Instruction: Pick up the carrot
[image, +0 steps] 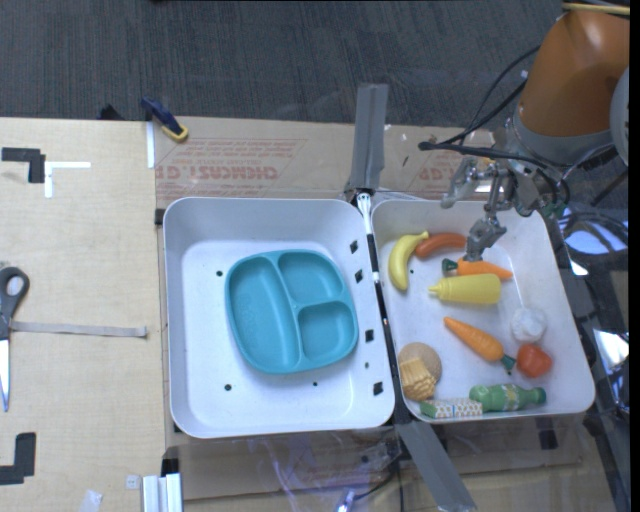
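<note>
Far left on the tabletop (80, 290), a pair of scissors (8, 310) lies at the edge, well apart from everything else. Next over, the left bin (190, 400) holds a teal divided plate (292, 310), three compartments, lying flat in the middle. Across the divider, the right bin (560, 400) is crowded: a yellow banana (402, 260) curves along the near-left wall, with a reddish sausage (442, 243) touching its upper end. Below them sits a round bread roll with a corn cob (419, 370), and along the bottom wall a green bottle (508, 397) lies on its side. In the centre a yellow squeeze bottle (467, 290) lies flat, and just above it, touching, is one carrot (478, 268), orange with a green end. A second carrot (474, 339) lies slantwise below the bottle, apart from it. Further right, a white lump (527, 324) and a red tomato (534, 361). The pincer (484, 236) hangs just above the upper carrot, fingers narrow, nothing between them. The orange-banded arm (580, 70) looms top right.
</note>
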